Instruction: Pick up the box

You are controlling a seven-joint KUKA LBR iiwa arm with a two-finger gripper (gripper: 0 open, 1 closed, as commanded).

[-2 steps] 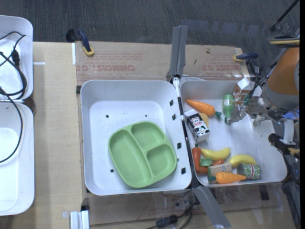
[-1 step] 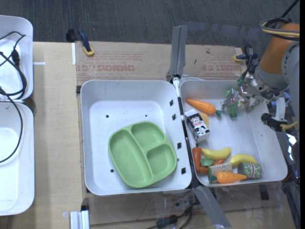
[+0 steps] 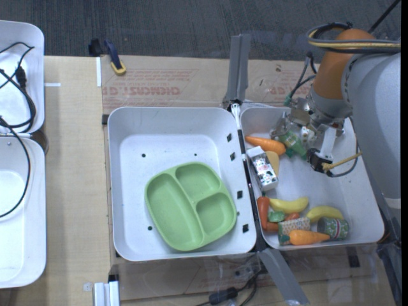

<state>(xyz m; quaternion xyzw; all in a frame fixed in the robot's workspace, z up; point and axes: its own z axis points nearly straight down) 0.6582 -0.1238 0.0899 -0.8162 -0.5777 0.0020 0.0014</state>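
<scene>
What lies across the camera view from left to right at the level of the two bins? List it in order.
Green divided plate in the left bin → box by the right bin's left wall → yellow banana → green can.

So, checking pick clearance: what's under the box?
The box lies in the right bin, overlapping a yellow piece beside a carrot. Anything beneath the box itself is covered.
</scene>
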